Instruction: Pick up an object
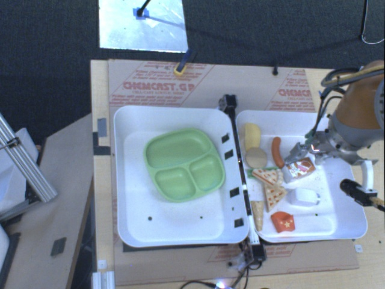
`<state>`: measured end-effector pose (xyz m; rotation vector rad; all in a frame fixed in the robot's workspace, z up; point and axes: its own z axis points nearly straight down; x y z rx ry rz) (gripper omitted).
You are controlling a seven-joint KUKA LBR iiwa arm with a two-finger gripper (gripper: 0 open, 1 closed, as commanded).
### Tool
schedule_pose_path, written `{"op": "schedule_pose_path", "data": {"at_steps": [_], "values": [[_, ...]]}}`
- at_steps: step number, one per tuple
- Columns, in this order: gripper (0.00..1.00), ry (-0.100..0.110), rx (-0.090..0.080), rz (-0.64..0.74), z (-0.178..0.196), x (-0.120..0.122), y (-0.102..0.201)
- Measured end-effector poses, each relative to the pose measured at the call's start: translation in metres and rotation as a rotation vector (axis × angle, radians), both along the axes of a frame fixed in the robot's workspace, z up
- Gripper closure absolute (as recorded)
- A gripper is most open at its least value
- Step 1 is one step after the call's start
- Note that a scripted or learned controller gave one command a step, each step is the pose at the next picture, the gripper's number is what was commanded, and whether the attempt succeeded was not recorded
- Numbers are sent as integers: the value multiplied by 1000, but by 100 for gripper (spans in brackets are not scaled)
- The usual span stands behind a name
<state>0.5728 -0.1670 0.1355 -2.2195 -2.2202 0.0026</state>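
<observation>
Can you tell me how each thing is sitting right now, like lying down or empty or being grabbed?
Green tray: lying flat in the left bin, its three sections empty.
Sausage: lying flat in the right bin, untouched.
Yellow piece: lying flat, near the divider.
Red piece: lying flat, near the front.
Small packet: lying right under the end effector; held or not, cannot tell.

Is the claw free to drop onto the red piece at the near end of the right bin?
Probably yes. The red piece lies bare on the bin floor, with nothing stacked on it; the white block and waffle wedge sit beside it, slightly apart. The claw hangs farther back, over the same bin.
</observation>
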Motion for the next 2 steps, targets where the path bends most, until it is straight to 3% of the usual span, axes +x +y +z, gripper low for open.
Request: {"op": "schedule_pose_path", "data": {"at_steps": [1, 2], "values": [[0, -11, -5, 0, -28, 2, -2], [100, -9, -3, 1, -21, 2, 0]]}}
